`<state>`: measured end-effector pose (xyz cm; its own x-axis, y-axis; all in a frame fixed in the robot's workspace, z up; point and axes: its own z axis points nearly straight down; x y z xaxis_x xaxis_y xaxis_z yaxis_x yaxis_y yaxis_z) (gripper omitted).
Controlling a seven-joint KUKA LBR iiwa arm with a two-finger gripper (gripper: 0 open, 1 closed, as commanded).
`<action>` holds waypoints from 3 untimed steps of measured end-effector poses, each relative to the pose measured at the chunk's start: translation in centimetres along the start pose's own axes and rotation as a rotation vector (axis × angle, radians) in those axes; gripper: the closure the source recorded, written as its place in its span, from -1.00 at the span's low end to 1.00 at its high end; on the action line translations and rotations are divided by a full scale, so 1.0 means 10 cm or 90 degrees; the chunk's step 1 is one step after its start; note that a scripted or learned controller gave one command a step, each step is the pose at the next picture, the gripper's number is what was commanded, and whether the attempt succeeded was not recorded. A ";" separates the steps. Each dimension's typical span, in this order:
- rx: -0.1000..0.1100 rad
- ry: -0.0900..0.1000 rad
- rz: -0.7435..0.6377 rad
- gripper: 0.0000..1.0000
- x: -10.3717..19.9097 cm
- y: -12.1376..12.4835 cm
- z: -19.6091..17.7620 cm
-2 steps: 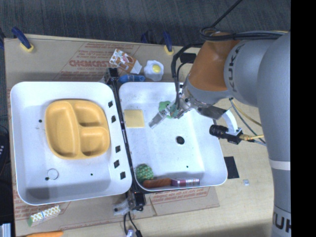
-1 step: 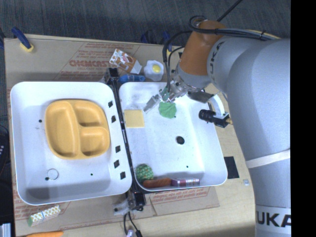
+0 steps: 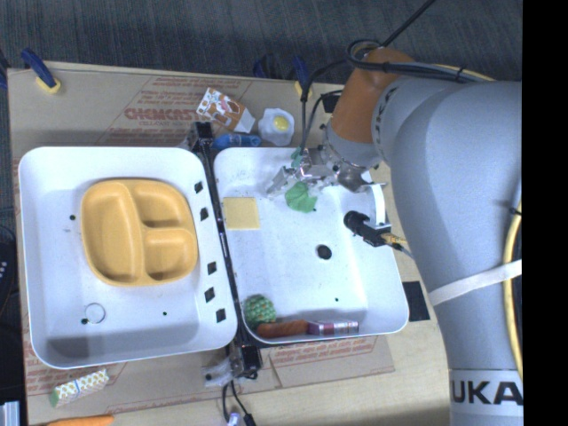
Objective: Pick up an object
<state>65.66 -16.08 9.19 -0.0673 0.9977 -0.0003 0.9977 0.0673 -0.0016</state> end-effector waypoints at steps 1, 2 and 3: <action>0.000 0.000 -0.004 1.00 0.01 0.01 -0.11; 0.001 0.000 -0.004 -1.00 0.01 0.01 -0.10; 0.001 0.000 -0.007 1.00 0.01 0.01 -0.21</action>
<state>65.77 -15.95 11.27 -0.0787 0.9969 -0.0009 0.9969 0.0787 -0.0024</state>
